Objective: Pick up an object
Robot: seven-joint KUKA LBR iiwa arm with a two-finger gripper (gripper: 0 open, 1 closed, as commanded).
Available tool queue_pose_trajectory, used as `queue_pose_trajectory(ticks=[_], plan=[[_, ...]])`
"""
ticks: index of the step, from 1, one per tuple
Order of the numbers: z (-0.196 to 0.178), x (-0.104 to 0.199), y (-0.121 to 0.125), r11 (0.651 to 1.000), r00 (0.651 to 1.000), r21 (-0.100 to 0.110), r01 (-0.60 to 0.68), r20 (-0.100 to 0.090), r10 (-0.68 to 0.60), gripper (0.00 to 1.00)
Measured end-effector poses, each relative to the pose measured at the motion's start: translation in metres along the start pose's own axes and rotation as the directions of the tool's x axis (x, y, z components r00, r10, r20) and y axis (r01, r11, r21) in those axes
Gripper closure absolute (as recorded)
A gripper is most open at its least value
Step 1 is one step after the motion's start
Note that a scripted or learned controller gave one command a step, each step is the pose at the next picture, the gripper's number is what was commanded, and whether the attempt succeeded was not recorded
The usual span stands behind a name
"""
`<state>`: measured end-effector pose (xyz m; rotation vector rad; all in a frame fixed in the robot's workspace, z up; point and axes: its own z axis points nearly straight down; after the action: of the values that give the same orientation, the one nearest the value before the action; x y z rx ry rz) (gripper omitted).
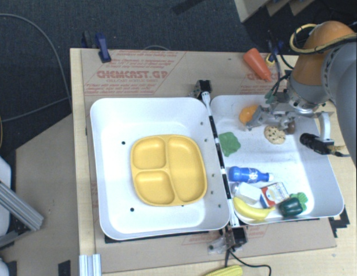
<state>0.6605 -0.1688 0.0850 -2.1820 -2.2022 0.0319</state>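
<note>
Here, jaws (274,115) state unclear, poised over right bin (316,171) beside round speckled cookie (274,134) and orange piece (247,114).

Claw (274,118) above cookie (274,134), right bin (316,171).

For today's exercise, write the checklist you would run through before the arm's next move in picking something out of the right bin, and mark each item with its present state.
1. Gripper is over the right bin, at its far end: ok.
2. A target lies close: the cookie sits just below the gripper, the orange piece beside it: ok.
3. Jaws open or shut: cannot tell.
4. Nothing held yet: cannot tell, the wrist hides the tips.
5. Cookie stands apart from the green piece and the blue bottle: ok.
6. Near end is crowded, banana touching its neighbours: not ok for a clean grasp there.
</note>
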Motion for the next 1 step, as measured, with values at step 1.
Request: queue_pose_trajectory(ticks=[1], plan=[[0.0038, -0.0456, -0.0995, 0.999, 1.000, -0.042, -0.007, 0.011, 0.007, 0.00]])
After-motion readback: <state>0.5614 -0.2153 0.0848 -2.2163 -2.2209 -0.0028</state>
